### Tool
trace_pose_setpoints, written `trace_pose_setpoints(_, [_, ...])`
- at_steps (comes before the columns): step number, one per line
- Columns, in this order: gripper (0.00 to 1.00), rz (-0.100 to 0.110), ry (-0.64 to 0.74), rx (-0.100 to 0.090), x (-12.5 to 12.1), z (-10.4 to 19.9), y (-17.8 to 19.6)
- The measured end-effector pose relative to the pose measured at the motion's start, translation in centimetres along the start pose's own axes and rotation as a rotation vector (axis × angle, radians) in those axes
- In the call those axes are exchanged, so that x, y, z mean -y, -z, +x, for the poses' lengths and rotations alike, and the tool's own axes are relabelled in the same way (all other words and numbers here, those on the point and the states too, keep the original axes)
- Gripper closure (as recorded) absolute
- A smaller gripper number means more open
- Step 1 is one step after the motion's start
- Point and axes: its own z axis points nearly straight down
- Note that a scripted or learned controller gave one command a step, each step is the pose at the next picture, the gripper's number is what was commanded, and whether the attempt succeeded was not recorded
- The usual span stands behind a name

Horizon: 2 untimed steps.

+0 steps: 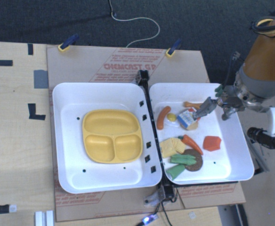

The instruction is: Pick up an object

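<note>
on the left, the wooden table (15,140) carries a few black tape marks, and a sheet of cardboard (128,67) printed with red lettering lies under both bins, pinned at its far edge by two blue and yellow clamps (68,42). a white cable (137,20) loops across the dark carpet beyond it.

the left bin (64,98) holds a yellow compartment plate (112,135), lying flat near the middle with three sections. black clips run down the seam where the two bins meet.

the right bin (236,168) holds the toy food. nearest the seam is a reddish-orange sausage (163,117), tilted, with a small yellow piece (172,117) just beside it. toward the near side sits a pale yellow lump (173,146), touching an orange carrot (192,144) that lies at a slant. below them a green piece (181,159) rests across a brown round cookie (194,160), and another green wedge (175,171) lies by the near wall. a red block (212,143) sits apart on the right.

a small blue and white carton (188,120) lies in the far half of the bin, and the tool (202,111) is right over it, its dark fingers (206,107) reaching down at a slant and touching its top edge. i cannot tell whether the fingers are spread or closed, nor whether the carton is between them. the grey arm with its orange band (262,55) comes in from the right.
</note>
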Motion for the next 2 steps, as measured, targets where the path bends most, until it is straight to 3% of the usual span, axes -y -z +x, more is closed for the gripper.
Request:
trace_pose_setpoints(1, [0.0, -0.011, 0.003, 0.002, -0.2, 0.0, 0.5])
trace_pose_setpoints(2, [0.0, -0.006, 0.002, 0.001, 0.1, -0.5, -4.1])
